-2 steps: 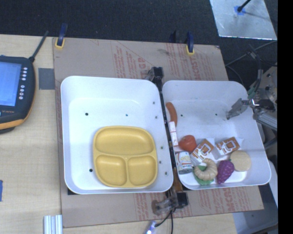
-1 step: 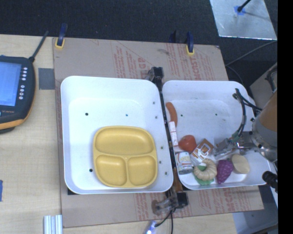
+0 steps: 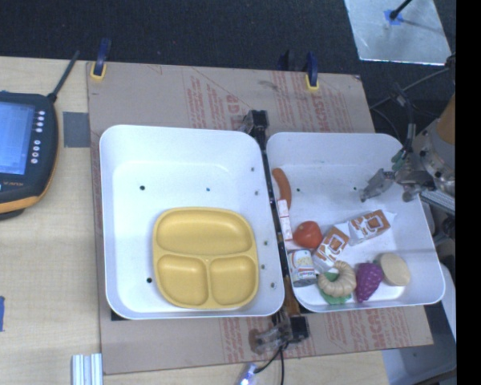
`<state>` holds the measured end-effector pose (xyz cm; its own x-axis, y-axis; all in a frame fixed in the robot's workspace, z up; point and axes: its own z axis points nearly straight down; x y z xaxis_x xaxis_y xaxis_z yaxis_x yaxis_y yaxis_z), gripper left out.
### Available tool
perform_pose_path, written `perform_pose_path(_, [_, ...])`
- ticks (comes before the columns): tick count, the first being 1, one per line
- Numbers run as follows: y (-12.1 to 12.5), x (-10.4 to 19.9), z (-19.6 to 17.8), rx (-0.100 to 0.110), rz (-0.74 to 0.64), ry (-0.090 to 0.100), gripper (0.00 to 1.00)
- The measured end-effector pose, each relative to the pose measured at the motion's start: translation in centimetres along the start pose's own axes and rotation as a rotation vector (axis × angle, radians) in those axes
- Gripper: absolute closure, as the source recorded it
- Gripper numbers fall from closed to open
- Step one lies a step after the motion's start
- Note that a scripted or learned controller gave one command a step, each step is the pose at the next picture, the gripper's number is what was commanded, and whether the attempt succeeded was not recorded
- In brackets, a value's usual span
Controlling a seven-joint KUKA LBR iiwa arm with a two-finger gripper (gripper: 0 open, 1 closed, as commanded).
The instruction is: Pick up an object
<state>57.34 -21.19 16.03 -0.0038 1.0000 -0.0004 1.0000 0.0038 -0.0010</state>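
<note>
The right white bin (image 3: 329,155) holds several small items. A brown sausage (image 3: 281,186) lies along its left wall above a white and red tube (image 3: 284,220). Lower down are a red tomato (image 3: 307,234), two orange-and-white packets (image 3: 369,224) (image 3: 332,246), a small tin (image 3: 302,265), a tan ring with green (image 3: 337,282), purple grapes (image 3: 369,279) and a cream round piece (image 3: 396,269). My gripper (image 3: 378,184) hangs over the bin's upper right part, above and right of the packets, with nothing visibly in it.
The left white bin (image 3: 136,167) carries a yellow divided plate (image 3: 206,257). An orange-edged tablet pendant (image 3: 12,151) lies on the bench at far left. Blue clamps (image 3: 311,66) pin the cardboard sheet at the back.
</note>
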Motion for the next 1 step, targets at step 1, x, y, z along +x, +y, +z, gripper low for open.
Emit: perform_pose_path(1, [8.29, 7.94, 6.92, 0.003, -0.002, 0.001, 0.00])
